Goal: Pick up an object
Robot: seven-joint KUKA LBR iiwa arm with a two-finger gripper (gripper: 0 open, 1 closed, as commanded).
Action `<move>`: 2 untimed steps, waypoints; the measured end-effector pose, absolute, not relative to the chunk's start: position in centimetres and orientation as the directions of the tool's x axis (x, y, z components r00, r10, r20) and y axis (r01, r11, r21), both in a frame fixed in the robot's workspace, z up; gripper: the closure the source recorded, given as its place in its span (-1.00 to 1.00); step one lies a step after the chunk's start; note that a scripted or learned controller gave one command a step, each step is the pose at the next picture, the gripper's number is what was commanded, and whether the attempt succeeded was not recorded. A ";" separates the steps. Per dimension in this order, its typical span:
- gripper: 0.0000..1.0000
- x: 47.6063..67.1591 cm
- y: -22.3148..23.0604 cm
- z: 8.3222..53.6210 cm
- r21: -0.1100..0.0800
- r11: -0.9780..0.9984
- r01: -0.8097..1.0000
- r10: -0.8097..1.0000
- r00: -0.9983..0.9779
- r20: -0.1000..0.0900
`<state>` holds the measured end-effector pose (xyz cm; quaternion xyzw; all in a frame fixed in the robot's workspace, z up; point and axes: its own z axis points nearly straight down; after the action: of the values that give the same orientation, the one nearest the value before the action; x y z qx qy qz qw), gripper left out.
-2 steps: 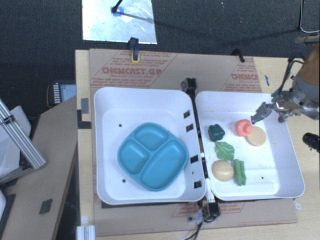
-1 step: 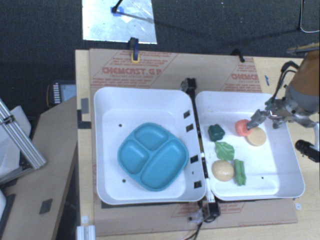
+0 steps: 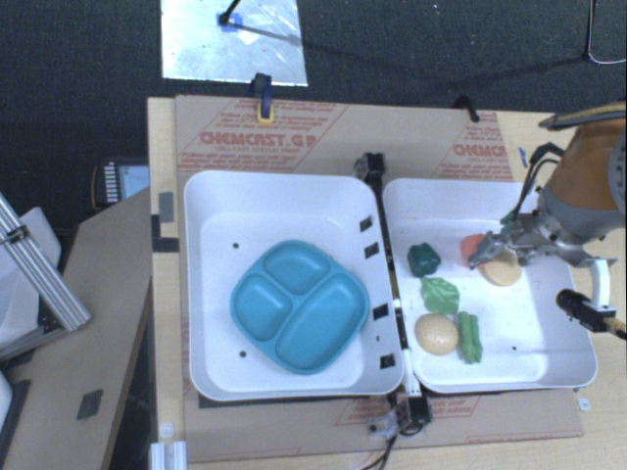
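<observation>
Camera view: smooth blue three-compartment plate (image 3: pixel 299 305), fingers (image 3: pixel 493 251) of unclear state above beige round (image 3: pixel 503 271).

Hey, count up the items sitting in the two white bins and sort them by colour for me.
Green: 3: dark green piece, leafy green piece, long green piece
Tan or cream: 2: round one, one by the hand
Red-orange: 1
Blue: 1: divided plate
Total: 7

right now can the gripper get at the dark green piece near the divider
Probably yes. The dark green piece lies in the open in the right bin, with nothing over it, and the gripper is already low in that bin to its right.
</observation>
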<state>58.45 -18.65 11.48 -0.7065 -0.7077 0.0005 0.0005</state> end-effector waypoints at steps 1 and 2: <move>1.00 58.6 -18.7 12.9 0.005 0.002 1.000 1.000 -0.002 -0.002; 1.00 59.5 -18.6 19.0 0.008 0.004 1.000 1.000 -0.004 -0.002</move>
<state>59.53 -18.63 19.02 -0.7055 -0.7087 -0.0018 -0.0035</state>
